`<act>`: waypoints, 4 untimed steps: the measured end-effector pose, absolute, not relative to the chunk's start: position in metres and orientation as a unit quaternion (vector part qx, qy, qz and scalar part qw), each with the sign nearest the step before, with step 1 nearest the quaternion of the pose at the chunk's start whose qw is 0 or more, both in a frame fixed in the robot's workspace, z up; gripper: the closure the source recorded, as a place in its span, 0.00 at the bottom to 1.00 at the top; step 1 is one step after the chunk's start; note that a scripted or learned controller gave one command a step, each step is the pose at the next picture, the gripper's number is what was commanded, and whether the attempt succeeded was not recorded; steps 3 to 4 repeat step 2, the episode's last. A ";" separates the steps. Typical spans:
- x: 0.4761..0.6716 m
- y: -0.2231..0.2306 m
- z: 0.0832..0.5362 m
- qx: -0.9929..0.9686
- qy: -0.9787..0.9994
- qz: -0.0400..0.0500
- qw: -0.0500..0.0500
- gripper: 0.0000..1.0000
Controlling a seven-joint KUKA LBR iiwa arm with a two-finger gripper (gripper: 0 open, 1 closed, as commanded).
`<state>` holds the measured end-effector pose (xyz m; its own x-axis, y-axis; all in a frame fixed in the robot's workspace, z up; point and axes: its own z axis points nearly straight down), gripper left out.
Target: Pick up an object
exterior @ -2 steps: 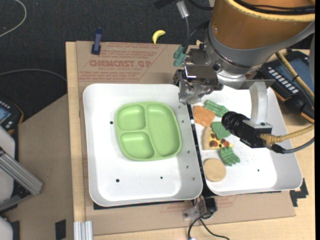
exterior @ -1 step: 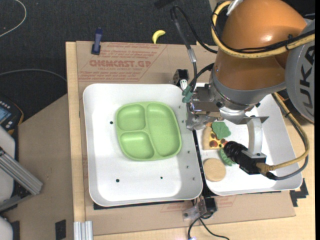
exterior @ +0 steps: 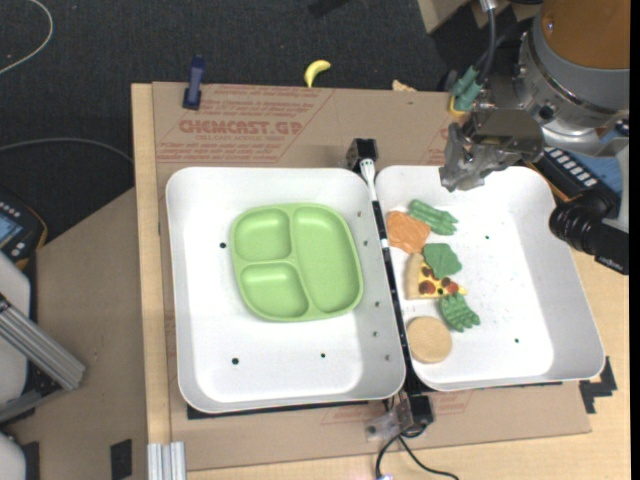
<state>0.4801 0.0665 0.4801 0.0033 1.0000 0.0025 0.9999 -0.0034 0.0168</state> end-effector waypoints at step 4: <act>0.480 0.099 0.440 0.706 0.708 0.006 0.003 1.00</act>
